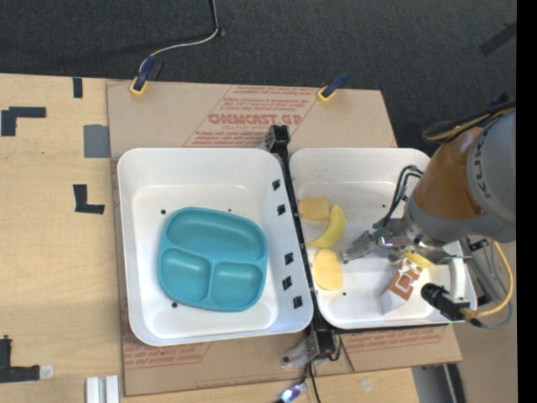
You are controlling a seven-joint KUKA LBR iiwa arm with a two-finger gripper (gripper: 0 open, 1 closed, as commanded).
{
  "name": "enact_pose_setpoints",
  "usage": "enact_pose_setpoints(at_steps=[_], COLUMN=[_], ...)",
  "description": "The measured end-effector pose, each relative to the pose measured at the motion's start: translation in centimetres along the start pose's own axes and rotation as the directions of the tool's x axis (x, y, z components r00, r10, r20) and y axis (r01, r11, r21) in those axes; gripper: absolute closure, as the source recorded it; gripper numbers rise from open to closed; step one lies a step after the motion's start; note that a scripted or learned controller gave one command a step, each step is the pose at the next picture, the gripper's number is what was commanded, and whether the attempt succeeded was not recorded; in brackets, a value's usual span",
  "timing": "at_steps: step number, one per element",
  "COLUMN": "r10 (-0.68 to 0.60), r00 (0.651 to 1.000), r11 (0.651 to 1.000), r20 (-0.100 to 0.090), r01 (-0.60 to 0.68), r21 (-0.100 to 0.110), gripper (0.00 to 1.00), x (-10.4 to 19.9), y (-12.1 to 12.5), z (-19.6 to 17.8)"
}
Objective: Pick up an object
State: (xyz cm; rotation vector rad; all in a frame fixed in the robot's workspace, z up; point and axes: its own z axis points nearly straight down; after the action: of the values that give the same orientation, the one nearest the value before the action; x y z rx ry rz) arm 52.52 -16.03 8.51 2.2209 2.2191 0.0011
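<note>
Tool (362, 248) sits low in the right white plastic bin (361, 162), grip state unclear, tips near the curved yellow banana (331, 227).

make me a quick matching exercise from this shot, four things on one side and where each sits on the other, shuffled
Things:
1. teal divided plate
2. banana
3. gripper
4. orange and white packet

Places:
A. right bin, near the divider between the bins
B. right bin, under the arm's wrist
C. left bin
D. just right of the banana, above the right bin's floor

Pairs: 1-C, 2-A, 3-D, 4-B
</note>
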Motion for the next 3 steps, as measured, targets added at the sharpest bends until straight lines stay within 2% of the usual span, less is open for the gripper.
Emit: enact_pose_setpoints(at_steps=[1,2,3], r10=[-0.009,-0.004,0.003], r00=[1.000,1.000,1.000], r11=[1.000,1.000,1.000], r20=[-0.001,-0.001,-0.003], r01=[0.009,0.004,-0.003], r21=[-0.003,0.002,0.007], gripper=[0.00,1.00,1.00], x=[5.5,5.2,6.5], y=[7.8,7.5,-4.6], z=[0.0,-0.9,0.0])
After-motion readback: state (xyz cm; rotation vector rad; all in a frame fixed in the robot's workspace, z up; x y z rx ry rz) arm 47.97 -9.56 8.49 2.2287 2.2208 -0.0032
